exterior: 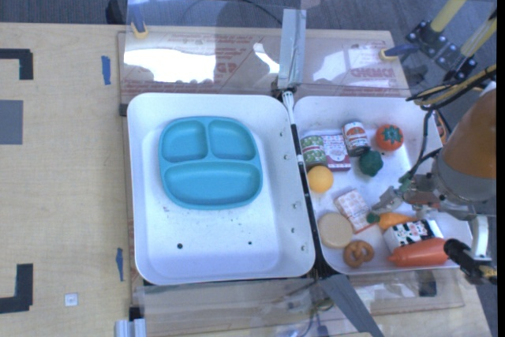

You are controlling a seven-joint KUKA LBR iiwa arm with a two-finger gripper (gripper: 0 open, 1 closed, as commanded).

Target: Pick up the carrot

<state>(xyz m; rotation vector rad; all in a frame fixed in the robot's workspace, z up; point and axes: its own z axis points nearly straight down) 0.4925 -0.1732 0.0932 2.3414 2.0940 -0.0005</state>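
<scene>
The long orange-red plastic carrot lies at the lower right of the frame, near the bottom edge of the right white bin. Its long axis runs almost left to right, slightly rising toward the right. The grey two-finger gripper hangs just above it in the picture, over a small orange piece and a black-and-white spotted carton. I cannot tell how it stands. I judge it must travel toward the lower edge to reach the carrot.
</scene>
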